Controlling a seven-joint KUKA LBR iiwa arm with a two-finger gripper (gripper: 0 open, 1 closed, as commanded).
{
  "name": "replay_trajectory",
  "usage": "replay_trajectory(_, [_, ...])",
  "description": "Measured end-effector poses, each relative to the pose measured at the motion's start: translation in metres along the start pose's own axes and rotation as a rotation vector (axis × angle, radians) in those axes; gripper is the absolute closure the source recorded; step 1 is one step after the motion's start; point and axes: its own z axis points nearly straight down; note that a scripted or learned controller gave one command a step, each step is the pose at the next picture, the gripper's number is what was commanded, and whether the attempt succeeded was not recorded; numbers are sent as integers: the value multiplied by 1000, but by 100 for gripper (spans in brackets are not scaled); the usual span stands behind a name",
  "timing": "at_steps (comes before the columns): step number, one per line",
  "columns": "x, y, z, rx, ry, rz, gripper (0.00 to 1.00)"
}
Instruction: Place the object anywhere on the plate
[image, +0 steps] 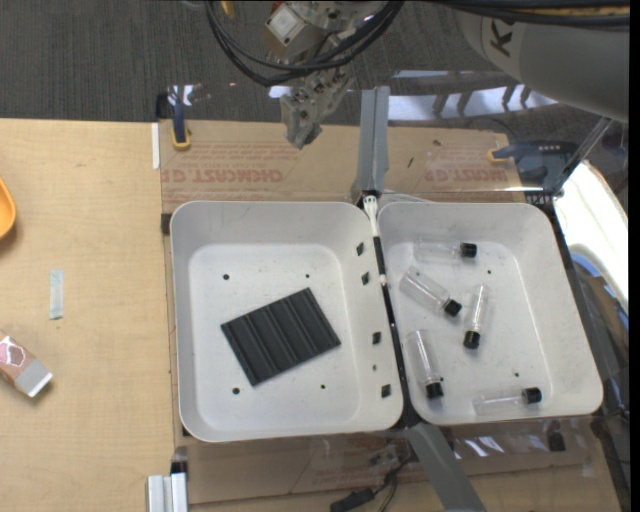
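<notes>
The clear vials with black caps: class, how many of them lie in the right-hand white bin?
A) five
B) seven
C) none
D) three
A: five vials can be counted in the right bin, at and, while the left bin holds the dark ribbed plate.

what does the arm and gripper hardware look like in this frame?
The arm is a bulky pale grey casing with part of a dark letter printed on it. The gripper is a small grey metal assembly under a block with a tan tag. Black cables loop around it.
</notes>
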Motion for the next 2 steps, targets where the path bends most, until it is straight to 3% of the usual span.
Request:
replay_trajectory(1, [0, 0, 1, -2, -2, -735, 100])
replay_trajectory(2, [0, 0, 1, -2, -2, -735, 0])
